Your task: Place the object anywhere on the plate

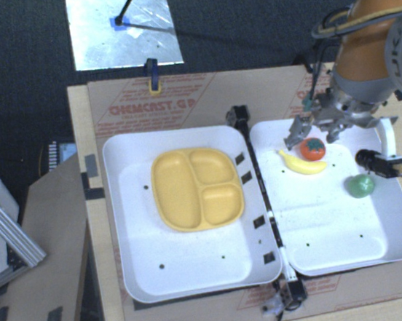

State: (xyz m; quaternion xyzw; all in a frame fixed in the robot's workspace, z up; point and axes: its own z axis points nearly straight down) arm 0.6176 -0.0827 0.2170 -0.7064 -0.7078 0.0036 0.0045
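Below the hand (pixel 315 132), tomato (pixel 313 149), touching banana (pixel 303 164)

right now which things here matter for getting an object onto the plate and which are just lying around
For the job:
- yellow three-compartment plastic plate, in the left bin
- gripper, over the red tomato-like toy

Lying about, in the right bin:
- yellow toy banana, touching the red toy
- round green toy

Which object is meant is a guess from the gripper's position.

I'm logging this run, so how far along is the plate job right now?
Nothing is done yet: the yellow plate in the left bin has no object on it. In hand: the gripper hangs over the tomato beside the banana. Left: grasp, carry, place.
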